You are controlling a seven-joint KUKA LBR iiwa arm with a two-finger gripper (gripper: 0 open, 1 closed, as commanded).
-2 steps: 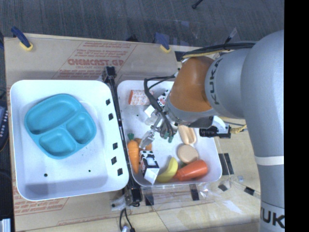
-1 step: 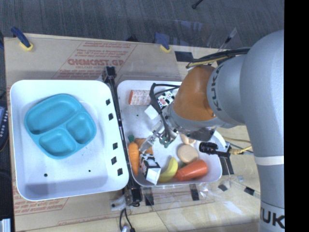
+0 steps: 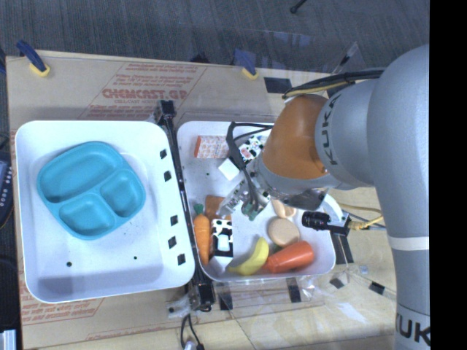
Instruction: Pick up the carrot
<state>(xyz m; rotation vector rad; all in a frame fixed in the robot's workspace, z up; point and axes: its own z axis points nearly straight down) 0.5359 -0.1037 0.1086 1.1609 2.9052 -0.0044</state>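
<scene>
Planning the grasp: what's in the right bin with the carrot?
In the right bin: carrot, black-and-white block, banana, red vegetable, beige round, orange-print card. The arm covers the rest.

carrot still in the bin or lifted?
In the bin. The slim orange carrot lies flat on the right white bin's floor along its left wall, beside a black-and-white block; the gripper hovers apart from it.
</scene>
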